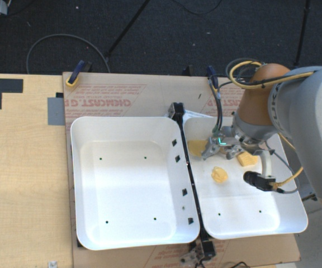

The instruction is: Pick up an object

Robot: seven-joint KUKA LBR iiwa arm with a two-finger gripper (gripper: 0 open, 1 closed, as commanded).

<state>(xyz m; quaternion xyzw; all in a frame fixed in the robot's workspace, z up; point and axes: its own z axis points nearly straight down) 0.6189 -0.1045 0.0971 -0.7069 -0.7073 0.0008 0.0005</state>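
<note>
arm low over right bin

reaching in from right, wrist bent down, gripper (221, 147) near bin (261, 219) floor among three yellow pieces: one (197, 147) just left, one (247, 159) right, lump (219, 175) below. finger state: cannot tell.

- The hand (221, 147) sits low in the right bin (261, 219); its fingers are too small and too masked by the wrist to tell their state.
- The arm (295, 110) runs off the right edge.
- The arm hides the right bin's far right corner.
- The yellow piece (196, 147) left of the hand is partly covered by it.
- The desk (21, 177) is cut off at the left and bottom edges.
</note>
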